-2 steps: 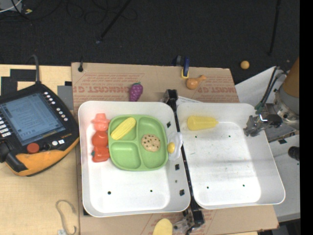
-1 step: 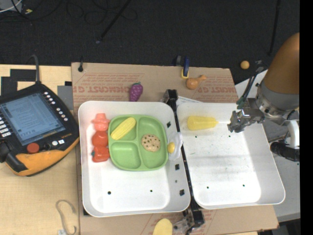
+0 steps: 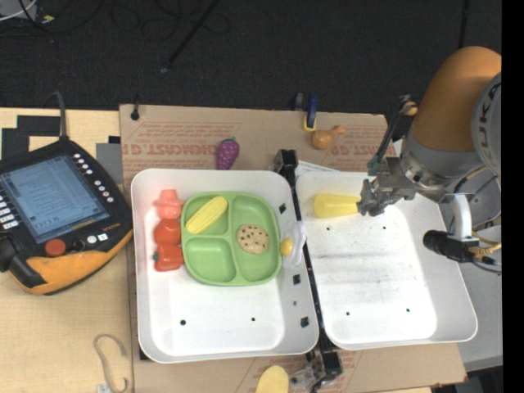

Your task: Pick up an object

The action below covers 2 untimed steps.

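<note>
A yellow block point(image 3: 334, 205) lies at the back left of the right bin point(image 3: 393, 301). My gripper point(image 3: 368, 203) is low over that bin, right against the block's right end; whether it grips the block is unclear from this angle. The left bin point(image 3: 213, 326) holds a green divided plate point(image 3: 214, 264) with a yellow corn cob point(image 3: 205, 213) and a cookie point(image 3: 252, 237) in its compartments. A red and pink bottle-shaped toy point(image 3: 167, 232) lies left of the plate. A small yellow piece point(image 3: 286, 247) sits at the plate's right edge.
Behind the bins, on the cardboard, lie a purple grape bunch point(image 3: 228, 152), an orange pear-shaped toy point(image 3: 326, 137) and a blue clip point(image 3: 311, 113). A control tablet point(image 3: 57, 207) rests at far left. A yellow object point(image 3: 273, 379) sits below the bins. A black fitting point(image 3: 446, 244) overhangs the right bin's right side.
</note>
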Available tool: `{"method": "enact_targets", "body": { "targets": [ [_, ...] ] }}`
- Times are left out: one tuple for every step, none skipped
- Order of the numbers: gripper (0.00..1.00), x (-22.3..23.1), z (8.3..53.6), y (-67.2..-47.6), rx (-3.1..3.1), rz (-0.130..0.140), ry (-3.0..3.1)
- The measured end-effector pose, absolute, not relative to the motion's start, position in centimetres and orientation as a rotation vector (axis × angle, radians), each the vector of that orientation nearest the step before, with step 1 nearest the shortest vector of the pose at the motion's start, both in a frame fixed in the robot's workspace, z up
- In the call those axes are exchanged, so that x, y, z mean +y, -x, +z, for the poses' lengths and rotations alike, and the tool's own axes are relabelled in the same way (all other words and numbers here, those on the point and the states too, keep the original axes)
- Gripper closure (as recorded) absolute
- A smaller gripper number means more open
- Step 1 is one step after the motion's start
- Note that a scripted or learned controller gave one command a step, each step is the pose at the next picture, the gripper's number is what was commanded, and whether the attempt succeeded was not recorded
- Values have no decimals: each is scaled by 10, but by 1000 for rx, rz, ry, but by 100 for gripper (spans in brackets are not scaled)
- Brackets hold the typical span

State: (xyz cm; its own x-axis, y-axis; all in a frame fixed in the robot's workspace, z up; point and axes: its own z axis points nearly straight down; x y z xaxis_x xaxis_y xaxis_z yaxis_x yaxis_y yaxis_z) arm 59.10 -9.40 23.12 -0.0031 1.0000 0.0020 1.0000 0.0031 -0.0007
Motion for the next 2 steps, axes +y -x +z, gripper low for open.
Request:
{"method": "enact_targets", "body": {
  "targets": [
    [100, -46, 237, -596, -2224, -2, 2216],
    [100, 8, 223, -610, -2224, 0, 2216]
  ]
}}
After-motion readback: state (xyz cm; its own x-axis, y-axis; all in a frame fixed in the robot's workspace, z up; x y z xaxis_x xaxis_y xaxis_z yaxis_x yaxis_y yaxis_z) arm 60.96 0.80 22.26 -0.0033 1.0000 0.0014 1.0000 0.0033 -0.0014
